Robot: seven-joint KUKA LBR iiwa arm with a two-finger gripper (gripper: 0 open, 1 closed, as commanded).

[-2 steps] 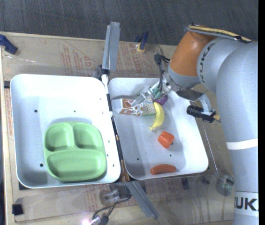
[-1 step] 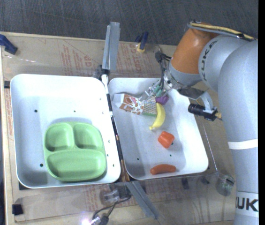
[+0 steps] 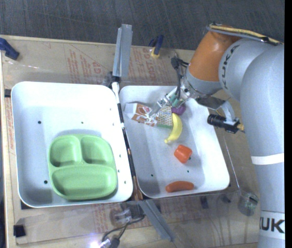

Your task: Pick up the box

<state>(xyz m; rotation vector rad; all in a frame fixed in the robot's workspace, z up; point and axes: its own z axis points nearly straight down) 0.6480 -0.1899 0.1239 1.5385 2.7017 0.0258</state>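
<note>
claw point(image 3: 167, 103) over box point(image 3: 148, 114), right bin point(image 3: 213, 161)

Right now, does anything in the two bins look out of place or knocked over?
The box in the right bin lies flat and crooked, its corner under the banana, with the gripper just above it. Nothing looks spilled or broken. The green tray sits flat in the left bin.

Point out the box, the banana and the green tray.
box point(image 3: 147, 113): camera view, on its printed top face.
banana point(image 3: 174, 129): camera view, mid-curve.
green tray point(image 3: 83, 168): camera view, on its large front compartment.
</note>
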